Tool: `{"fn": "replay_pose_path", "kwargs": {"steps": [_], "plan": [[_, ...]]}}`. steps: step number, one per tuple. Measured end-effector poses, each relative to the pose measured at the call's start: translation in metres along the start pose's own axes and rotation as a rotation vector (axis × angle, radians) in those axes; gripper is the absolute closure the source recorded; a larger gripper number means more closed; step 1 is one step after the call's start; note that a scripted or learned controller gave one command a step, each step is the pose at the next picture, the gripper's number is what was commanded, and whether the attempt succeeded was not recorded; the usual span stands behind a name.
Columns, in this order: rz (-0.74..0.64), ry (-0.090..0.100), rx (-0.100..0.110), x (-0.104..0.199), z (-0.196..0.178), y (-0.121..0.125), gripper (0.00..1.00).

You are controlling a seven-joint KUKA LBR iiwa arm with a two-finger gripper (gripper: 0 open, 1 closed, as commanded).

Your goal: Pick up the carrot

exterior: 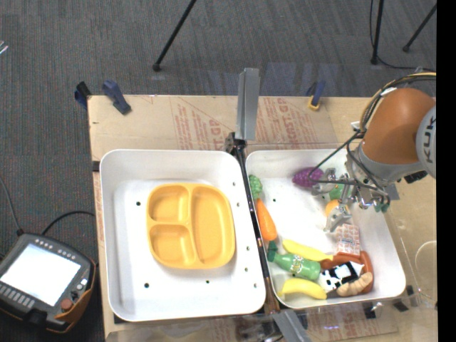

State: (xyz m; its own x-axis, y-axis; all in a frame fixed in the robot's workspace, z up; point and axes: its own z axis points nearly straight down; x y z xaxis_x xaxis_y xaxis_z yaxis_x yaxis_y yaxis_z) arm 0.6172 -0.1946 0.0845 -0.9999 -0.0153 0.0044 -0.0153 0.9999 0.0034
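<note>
**Claw Hung Over Right Bin, Carrot Untouched**

The carrot [266, 220] lay against the left wall of the right bin [395, 262], orange body pointing down the wall, green top [255, 186] toward the far end. The claw [340, 214] hovered well apart from it, over the bin's right half, just beside a small orange fruit [332, 206] and near the purple grapes [308, 177]. Whether it stood wide or narrow could not be told; nothing showed between its tips.

The approach step seemed to be in hand. Next, the arm would likely need to cross leftward, line up across the carrot and descend.

The wall hugged one side, leaving little room there. A green bottle [296, 264] and two bananas [305, 249] crowded its lower end. The left bin [121, 191] held a yellow tray [191, 225].
</note>
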Motion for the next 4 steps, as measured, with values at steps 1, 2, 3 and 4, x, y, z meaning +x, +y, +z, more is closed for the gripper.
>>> {"fn": "replay_pose_path", "kwargs": {"steps": [1, 2, 3, 4], "plan": [[-0.003, -0.01, 0.002, -0.003, -0.014, 0.001, 1.0], [-0.125, -0.022, 0.013, 0.099, -0.143, -0.02, 1.0], [-0.129, -0.002, 0.0, 0.136, -0.042, -0.013, 1.0], [-0.36, -0.007, 0.003, 0.101, -0.092, -0.012, 1.0]]}}
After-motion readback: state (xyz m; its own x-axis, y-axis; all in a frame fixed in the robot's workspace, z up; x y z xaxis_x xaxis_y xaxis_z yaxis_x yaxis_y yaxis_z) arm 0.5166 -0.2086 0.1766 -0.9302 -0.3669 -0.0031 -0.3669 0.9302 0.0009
